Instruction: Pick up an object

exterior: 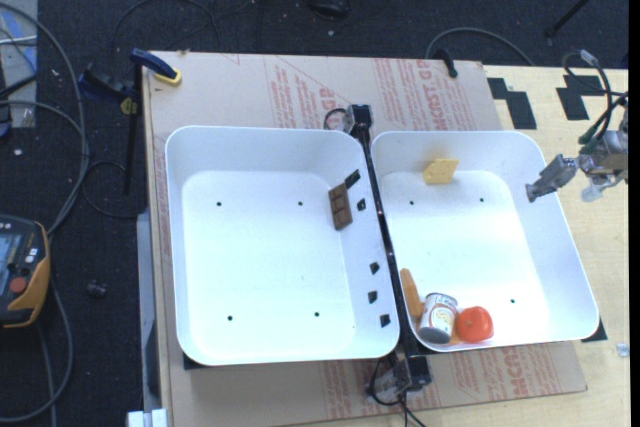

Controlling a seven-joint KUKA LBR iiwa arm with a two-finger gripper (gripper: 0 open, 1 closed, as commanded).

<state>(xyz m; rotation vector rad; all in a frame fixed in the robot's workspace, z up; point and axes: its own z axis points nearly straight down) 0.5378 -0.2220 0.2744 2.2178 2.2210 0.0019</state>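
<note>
The right bin (560, 245) holds a yellow wedge (440, 171) near its far wall. In its near left corner lie an orange carrot-like stick (410, 290), a small tin can (437, 315) and a red tomato (475, 323), close together. A brown chocolate bar (341, 206) leans on the right wall of the left bin (200, 215). My gripper (570, 185) hangs over the right bin's right rim, open, with nothing between its fingers. It is well away from every object.
A black divider strip (378, 235) runs between the two bins. The bins stand on a cardboard sheet (250, 85). Cables and a blue and yellow clamp (155, 67) lie beyond the far left corner. Yellow bench surface is to the right.
</note>
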